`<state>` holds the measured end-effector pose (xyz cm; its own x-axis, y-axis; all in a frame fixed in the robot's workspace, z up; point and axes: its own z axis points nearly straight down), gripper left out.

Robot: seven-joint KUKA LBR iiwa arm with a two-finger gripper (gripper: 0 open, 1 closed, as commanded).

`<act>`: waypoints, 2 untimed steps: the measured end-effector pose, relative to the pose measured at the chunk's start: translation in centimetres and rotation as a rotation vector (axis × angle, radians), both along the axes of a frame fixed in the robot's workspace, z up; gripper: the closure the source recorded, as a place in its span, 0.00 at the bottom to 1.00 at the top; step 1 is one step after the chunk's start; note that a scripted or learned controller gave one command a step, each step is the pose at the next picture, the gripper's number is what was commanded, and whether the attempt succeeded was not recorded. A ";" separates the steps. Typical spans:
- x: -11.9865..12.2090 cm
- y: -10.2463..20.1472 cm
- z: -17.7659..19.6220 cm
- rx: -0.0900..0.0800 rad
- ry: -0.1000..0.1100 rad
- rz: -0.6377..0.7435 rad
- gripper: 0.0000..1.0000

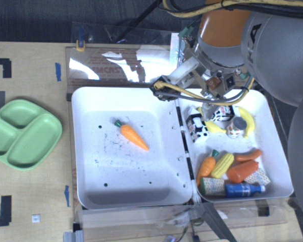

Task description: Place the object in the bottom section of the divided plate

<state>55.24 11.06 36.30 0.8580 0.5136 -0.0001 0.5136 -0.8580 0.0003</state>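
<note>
A green divided plate (23, 134) lies on the bench at the far left, outside the bins, its large section toward the lower right. An orange toy carrot (133, 135) with a green top lies alone in the left white bin (91, 185). My gripper (210, 111) hangs over the upper part of the right bin (278, 150), pointing down at a cluster of a black-and-white item (221, 114) and a yellow banana (246, 122). The wrist hides much of the fingers.
The right bin also holds a second carrot (207, 166), a corn cob (222, 165), red sausage-like pieces (244, 168), a blue bottle (244, 189) and a small jar (236, 127). A cable (182, 91) loops over the divider between the bins. Black tape marks (1, 67) sit on the bench left.
</note>
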 end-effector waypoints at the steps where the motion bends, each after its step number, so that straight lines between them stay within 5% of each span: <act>1: 2.4 6.2 -11.1 0.001 0.000 -0.152 0.00; 2: 2.5 6.2 -10.2 0.000 0.001 -0.155 1.00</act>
<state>57.73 17.25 26.08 0.9269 0.3753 -0.0008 0.3753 -0.9269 -0.0005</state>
